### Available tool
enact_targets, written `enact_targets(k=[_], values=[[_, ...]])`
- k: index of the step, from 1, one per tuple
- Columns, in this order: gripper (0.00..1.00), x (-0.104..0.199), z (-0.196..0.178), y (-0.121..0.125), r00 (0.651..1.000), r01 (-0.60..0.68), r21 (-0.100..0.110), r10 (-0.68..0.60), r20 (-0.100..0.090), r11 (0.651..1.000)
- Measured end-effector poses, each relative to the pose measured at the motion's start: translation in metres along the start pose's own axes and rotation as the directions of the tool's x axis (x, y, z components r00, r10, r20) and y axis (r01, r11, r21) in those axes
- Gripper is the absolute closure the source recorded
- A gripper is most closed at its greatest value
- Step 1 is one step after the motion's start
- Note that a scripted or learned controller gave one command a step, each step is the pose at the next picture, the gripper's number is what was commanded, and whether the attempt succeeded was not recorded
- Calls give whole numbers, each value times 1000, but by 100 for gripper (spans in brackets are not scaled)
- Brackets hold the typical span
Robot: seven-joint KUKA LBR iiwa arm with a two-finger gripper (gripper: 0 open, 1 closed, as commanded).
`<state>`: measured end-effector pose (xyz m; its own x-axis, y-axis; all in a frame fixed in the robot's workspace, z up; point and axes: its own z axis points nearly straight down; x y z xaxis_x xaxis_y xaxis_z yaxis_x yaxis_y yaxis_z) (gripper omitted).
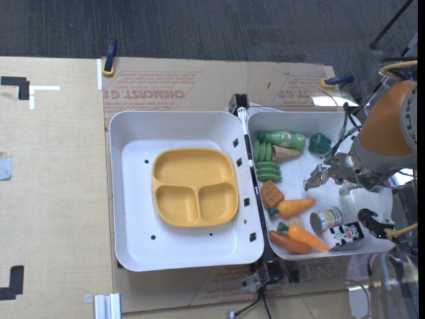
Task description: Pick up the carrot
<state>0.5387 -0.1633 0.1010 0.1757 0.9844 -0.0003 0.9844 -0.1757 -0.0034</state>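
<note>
Two orange carrot-shaped pieces lie in the right bin (332,121). The carrot (309,238) with a green top lies at the front, against a red-orange piece (287,243). A second orange carrot piece (295,207) lies just above it, mid-bin. My gripper (317,177) hangs over the bin's middle, up and to the right of that second piece and apart from it. It is open, with nothing between its fingers.
The right bin also holds a green bottle (287,138), a green pepper (319,142), a cone (287,153), green ridged pieces (267,171), a brown pastry (271,193), a can (327,219) and a black-and-white packet (345,232). A yellow divided plate (196,186) lies in the left bin (126,198).
</note>
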Motion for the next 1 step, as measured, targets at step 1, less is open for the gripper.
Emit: enact_targets(k=[1], values=[[0,43,7,-52,999,-44,-13,44,-1,999]])
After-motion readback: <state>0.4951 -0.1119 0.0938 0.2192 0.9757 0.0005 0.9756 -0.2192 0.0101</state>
